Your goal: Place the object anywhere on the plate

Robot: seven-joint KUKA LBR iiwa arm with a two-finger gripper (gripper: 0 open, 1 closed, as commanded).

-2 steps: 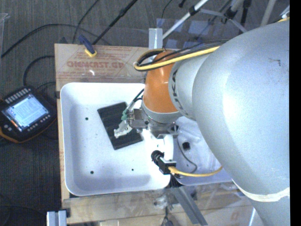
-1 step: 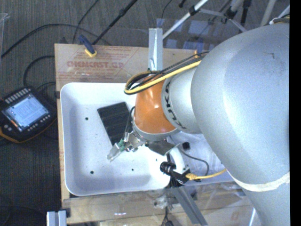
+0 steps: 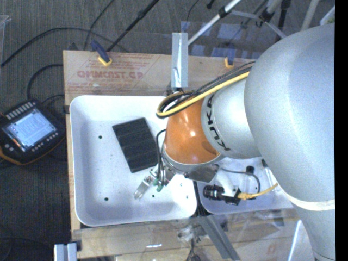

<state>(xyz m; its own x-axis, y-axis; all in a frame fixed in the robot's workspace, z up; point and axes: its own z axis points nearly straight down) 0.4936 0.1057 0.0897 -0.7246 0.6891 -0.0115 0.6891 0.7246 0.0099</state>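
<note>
The left bin [image 3: 89, 200] holds a flat black ribbed rectangle, which I take to be the plate [image 3: 136, 144]. It lies a little toward 12 o'clock from the bin's middle, turned so its long side runs from about 11 to 5 o'clock. Its top looks bare.

The arm [image 3: 283, 118] comes in from 3 o'clock and hangs over the seam between the two bins, covering most of the right bin [image 3: 272, 200]. Its orange band [image 3: 187, 140] sits just off the plate's 3 o'clock edge. This posture seems meant to bring the tool straight down close to the plate.

The end effector [image 3: 147, 186] is low over the left bin's floor, just beyond the plate's 5 o'clock corner and off the plate itself. Whether it is apart, together or clamped on something I cannot tell. It appears as a small silvery tip with a speck of green [image 3: 159, 185] beside it, too small to read.

That green speck may be the object or part of the tool. I cannot say which, so the object's place is uncertain. My guess is that it is at or under the tool tip.

If so, the placing is not yet done, and a short shift toward 11 o'clock would put the tip over the plate.

A handheld controller [image 3: 27, 130] lies well off at 9 o'clock, beyond the wooden worktop [image 3: 125, 75].
</note>
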